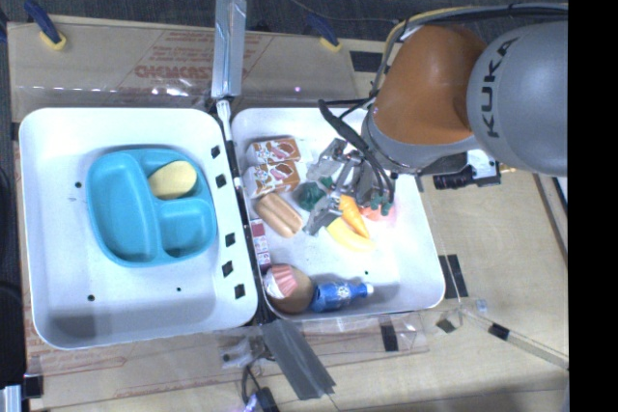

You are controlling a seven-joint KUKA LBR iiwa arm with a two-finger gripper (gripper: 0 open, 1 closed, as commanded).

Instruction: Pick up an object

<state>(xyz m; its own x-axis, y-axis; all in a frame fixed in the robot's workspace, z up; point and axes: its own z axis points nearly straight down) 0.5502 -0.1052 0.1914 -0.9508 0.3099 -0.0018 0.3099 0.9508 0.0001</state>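
Note:
My gripper [323,191] is low in the right bin [415,251], reaching in from the right under the grey and orange arm [435,96]. It stands open. One finger [332,159] is by the snack packets [273,163] and the other [317,221] is near the hot dog [278,213]. A dark green object [311,197] lies between them, not gripped. An orange carrot [353,215] and a yellow banana [350,237] lie just right of the lower finger. A pink piece [379,210] is partly hidden by the wrist.
A blue bottle [338,294] and a brown, red-topped item [287,285] lie along the right bin's front wall. The left bin [58,294] holds a blue divided tray [126,207] with a yellow lump [174,178] in it. A metal post [228,43] stands at the back between the bins.

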